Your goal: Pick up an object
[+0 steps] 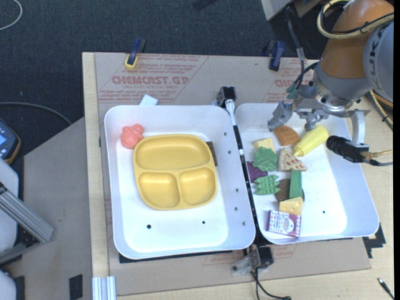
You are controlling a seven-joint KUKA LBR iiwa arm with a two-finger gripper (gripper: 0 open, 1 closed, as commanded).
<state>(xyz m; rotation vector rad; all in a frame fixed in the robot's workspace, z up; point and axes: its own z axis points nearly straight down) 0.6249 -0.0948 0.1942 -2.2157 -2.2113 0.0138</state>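
The gripper (pixel 299 114), fingers spread open and holding nothing, hovers at the far edge of the right bin (pixel 350 220) above a brown bread piece (pixel 287 134) beside one yellow bottle (pixel 310 140), two green leaves (pixel 265 159) and a cracker (pixel 291 162).

Left bin (pixel 119 167): yellow divided tray (pixel 175 170), pink toy (pixel 131 135).
Right bin (pixel 350 211): toy food pile (pixel 281 174).
Tool (pixel 299 114): above right bin's far end.

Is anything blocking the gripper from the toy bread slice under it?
Nothing visible lies over the bread slice; the gripper hangs just above it. The yellow bottle crowds it on the right.
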